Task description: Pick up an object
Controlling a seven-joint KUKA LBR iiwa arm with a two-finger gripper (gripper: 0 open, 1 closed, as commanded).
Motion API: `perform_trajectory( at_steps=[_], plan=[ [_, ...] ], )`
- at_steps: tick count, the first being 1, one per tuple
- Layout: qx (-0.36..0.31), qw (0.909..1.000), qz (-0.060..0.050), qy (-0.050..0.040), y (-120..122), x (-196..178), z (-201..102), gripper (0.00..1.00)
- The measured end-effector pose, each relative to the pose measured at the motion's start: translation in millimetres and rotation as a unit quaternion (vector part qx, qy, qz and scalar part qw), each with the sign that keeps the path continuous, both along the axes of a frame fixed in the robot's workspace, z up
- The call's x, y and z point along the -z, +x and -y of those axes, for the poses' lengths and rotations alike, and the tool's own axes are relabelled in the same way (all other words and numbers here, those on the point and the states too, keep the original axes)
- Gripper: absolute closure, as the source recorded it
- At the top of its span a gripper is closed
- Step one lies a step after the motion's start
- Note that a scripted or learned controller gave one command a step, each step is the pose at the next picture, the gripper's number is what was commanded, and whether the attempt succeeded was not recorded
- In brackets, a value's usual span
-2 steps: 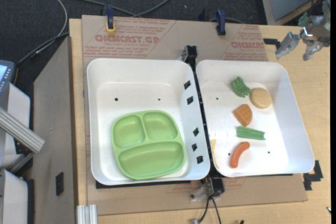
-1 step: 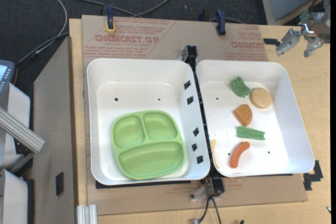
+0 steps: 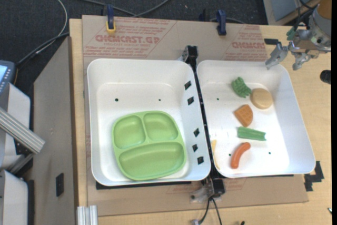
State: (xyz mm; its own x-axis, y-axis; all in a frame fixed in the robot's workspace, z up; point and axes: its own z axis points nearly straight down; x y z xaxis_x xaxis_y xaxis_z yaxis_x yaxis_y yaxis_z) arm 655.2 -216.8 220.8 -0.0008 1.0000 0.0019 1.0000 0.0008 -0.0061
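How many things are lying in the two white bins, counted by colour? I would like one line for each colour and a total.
Green: 3 (divided plate, leafy piece, long bean-like piece)
Orange: 2 (waffle-like piece, sausage)
Tan: 1 (bun)
Total: 6

You have two shallow white plastic bins side by side on the bench, the left bin (image 3: 100, 113) holding a green three-compartment plastic tray (image 3: 149, 145) toward its near edge. In the right bin (image 3: 295, 129) the green leafy toy vegetable (image 3: 240, 87) lies farthest back with the round tan toy bun (image 3: 261, 98) just beside it on the right. Nearer you come the orange waffle-textured toy piece (image 3: 243, 114), then the flat green toy bean pod (image 3: 251, 134), and nearest the orange-red toy sausage (image 3: 240, 155).
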Motion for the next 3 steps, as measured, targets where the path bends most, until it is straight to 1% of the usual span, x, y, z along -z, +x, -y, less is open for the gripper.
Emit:
perform_trajectory(
  at_steps=[1,2,3],
  plan=[
    [-0.001,1.0000,0.001,-0.0002,-1,43,-5,0.00],
    [0.001,1.0000,-0.001,0.0001,-4,103,2,0.00],
    [0.000,1.0000,0.004,-0.0013,-1,86,2,1.00]
  ],
)
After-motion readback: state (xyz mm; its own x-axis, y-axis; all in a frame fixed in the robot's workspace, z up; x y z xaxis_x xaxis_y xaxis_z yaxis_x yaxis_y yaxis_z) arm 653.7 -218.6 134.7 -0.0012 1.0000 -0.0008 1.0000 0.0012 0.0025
